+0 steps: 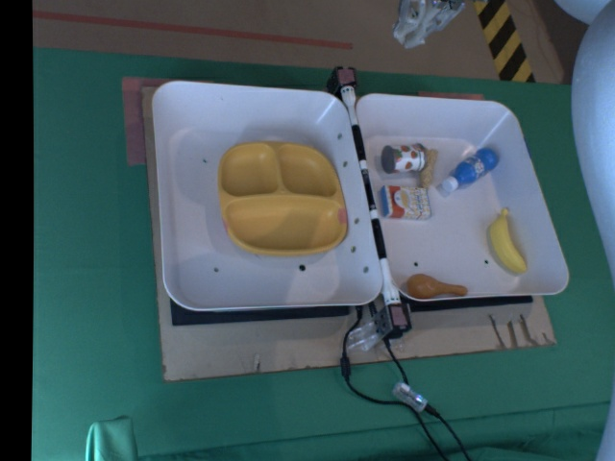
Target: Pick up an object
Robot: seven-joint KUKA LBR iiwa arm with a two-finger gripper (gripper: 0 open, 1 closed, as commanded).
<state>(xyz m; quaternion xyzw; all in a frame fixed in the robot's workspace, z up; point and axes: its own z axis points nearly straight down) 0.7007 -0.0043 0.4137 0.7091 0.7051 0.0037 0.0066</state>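
gripper (420,17): hanging above the bench, beyond the right bin's (524,142) far rim; nothing between its fingers; opening too blurred to tell.
banana (506,243): lying inside the right bin, near its right wall.
blue bottle (470,171): lying inside the right bin, toward its far side.

Yellow divided plate (282,198), left bin (192,123).

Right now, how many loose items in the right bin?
5: can and blue bottle at the far side, carton mid-left, banana right, orange drumstick near edge.
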